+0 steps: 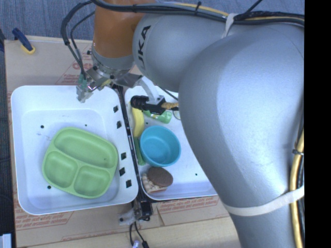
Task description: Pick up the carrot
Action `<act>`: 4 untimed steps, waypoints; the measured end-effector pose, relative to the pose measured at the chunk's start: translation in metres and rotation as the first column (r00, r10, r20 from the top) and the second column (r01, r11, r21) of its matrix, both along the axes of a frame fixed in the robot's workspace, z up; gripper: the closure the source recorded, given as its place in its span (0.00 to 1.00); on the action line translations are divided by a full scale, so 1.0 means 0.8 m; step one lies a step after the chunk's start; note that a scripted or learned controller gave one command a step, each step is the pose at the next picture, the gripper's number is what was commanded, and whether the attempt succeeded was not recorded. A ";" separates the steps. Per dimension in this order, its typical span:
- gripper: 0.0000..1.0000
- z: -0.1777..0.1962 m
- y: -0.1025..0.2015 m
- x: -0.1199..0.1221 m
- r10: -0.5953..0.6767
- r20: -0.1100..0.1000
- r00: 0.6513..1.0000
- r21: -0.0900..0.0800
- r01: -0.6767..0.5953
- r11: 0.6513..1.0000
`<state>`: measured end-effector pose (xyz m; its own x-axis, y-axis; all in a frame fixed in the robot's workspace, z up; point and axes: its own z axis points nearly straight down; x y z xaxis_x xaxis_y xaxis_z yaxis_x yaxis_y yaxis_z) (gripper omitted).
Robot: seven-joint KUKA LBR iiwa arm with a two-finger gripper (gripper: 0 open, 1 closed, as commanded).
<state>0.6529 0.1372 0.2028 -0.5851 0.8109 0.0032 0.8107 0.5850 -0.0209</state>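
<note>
**One camera looking down from above**

The camera sits high over the bench and looks down at a slant. It sees both white bins, the left bin (23, 138) and the right bin (199, 182). The big grey arm (232, 112), coming from the right, is very near it.

The grey arm reaches leftward, its tool (83, 91) pointing down, fingers unclear.

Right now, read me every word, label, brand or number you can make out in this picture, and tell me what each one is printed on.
"KA": black letters on the grey robot arm, below its orange band; the start of the word is hidden.
Red print on the brown cardboard sheet under the two white bins: too small and blurred to read.
Nothing else legible.
</note>
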 end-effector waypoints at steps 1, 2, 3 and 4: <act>1.00 0.138 -0.041 0.002 -0.521 0.020 0.853 0.003 0.521 0.853; 1.00 -0.106 0.000 -0.038 -0.429 0.002 0.903 -0.009 0.429 0.903; 1.00 -0.005 -0.064 -0.054 -0.735 0.018 0.677 0.002 0.736 0.677; 1.00 0.155 -0.123 -0.147 -0.859 0.020 0.512 0.010 0.859 0.512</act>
